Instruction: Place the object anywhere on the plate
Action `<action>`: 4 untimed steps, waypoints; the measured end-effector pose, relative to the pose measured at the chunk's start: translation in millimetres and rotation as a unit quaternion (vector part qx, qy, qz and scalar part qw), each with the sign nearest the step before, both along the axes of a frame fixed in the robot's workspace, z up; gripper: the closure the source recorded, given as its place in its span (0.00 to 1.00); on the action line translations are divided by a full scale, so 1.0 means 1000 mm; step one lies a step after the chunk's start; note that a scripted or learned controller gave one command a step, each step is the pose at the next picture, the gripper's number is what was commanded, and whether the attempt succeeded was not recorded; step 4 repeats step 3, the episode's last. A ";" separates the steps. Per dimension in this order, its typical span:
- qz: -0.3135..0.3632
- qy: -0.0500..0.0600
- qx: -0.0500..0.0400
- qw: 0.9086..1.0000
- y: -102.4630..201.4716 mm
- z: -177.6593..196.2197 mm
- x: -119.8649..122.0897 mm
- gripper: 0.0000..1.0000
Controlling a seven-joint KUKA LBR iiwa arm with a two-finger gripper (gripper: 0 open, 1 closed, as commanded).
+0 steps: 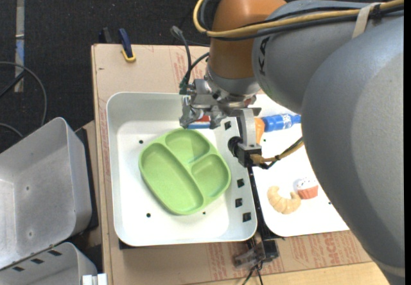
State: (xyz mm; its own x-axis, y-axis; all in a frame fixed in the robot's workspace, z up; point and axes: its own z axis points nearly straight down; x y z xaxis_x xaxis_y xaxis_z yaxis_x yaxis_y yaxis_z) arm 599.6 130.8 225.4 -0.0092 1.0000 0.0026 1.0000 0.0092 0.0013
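A light green divided plate (183, 174) lies in the left white bin (125, 149), slightly right of its middle. My gripper (196, 117) hangs low over the far rim of the plate, under the orange band of the arm. The wrist hides its tips, and a small reddish and blue bit shows just below it at the plate's far edge. In the right bin (321, 219) lie a blue bottle (282, 121), an orange item (259, 128), a croissant (284, 200) and a small cupcake-like toy (306, 189).
The big grey arm covers the right side of the view and much of the right bin. A grey tub (38, 194) stands off the bench to the left. A yellow and blue clamp (127, 46) sits at the bench's far left corner.
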 end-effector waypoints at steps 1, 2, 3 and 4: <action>-0.001 0.000 0.000 1.000 0.046 -0.004 0.019 1.00; -0.002 0.000 -0.001 1.000 0.066 0.001 0.028 1.00; -0.003 0.001 -0.002 1.000 0.065 0.001 0.027 0.00; -0.003 0.001 -0.002 1.000 0.065 0.001 0.027 0.00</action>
